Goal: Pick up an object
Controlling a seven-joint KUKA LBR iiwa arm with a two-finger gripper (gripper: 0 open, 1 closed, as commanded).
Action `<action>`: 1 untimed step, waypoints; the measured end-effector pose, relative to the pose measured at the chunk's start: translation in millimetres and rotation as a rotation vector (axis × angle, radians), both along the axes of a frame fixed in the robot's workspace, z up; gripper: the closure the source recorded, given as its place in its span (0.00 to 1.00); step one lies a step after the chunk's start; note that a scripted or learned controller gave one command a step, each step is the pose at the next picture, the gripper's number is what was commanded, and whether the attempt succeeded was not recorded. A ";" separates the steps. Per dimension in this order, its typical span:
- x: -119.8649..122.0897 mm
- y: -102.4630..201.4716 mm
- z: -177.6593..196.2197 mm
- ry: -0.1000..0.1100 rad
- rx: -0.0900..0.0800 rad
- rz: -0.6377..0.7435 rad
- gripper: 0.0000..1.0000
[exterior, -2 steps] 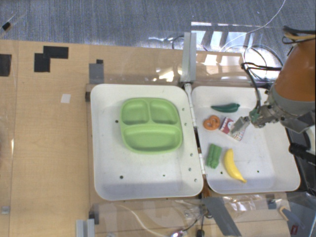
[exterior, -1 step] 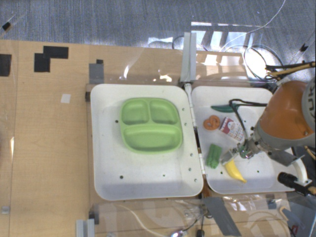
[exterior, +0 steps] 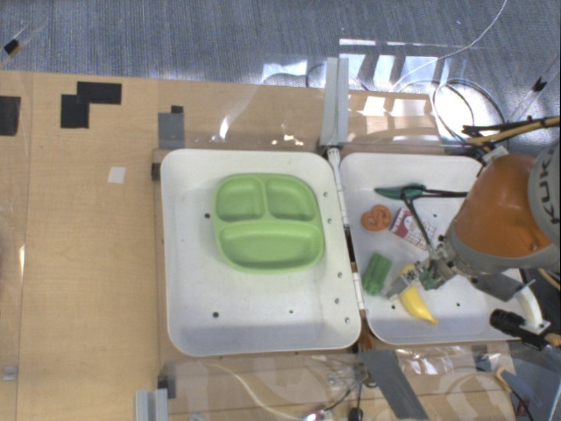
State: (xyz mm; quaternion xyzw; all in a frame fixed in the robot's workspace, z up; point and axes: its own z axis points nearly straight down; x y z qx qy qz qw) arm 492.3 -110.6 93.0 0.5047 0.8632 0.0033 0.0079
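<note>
In the right bin (exterior: 456, 323) lie a yellow banana (exterior: 418, 306), a green block (exterior: 378, 273), an orange round piece (exterior: 377, 218), a pink and white packet (exterior: 403, 224) and a green-handled tool (exterior: 402, 191). My gripper (exterior: 423, 275) reaches in from the right, low over the bin. It hangs just above the banana's upper end and to the right of the green block. The orange band of the wrist (exterior: 500, 213) hides the bin floor behind it.
The left bin (exterior: 188, 323) holds a green divided plate (exterior: 267, 221). A raised rim (exterior: 346, 244) separates the two bins. Cables (exterior: 465, 103) loop behind the right bin. Wooden bench top (exterior: 79, 261) stretches to the left.
</note>
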 end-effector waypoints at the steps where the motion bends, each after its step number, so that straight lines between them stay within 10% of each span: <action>1: 2.5 2.6 11.3 -0.004 0.004 -0.001 1.00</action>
